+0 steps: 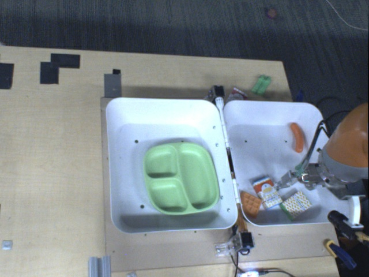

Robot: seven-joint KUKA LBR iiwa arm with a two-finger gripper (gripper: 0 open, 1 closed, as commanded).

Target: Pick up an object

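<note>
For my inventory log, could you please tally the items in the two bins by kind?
Green divided plate: 1
Sausage: 1
Small printed food packets: 3
Waffle-like orange piece: 1
Total: 6

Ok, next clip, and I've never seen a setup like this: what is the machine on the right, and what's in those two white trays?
One fixed camera looks down at a slant. The grey robot arm with an orange band reaches in from the right; its claw is low in the right white bin, by a small red-and-white carton, a patterned packet, a waffle-like brown piece and an orange sausage-shaped toy. Whether it holds anything is unclear. The left white bin holds a green divided plastic plate.
</note>
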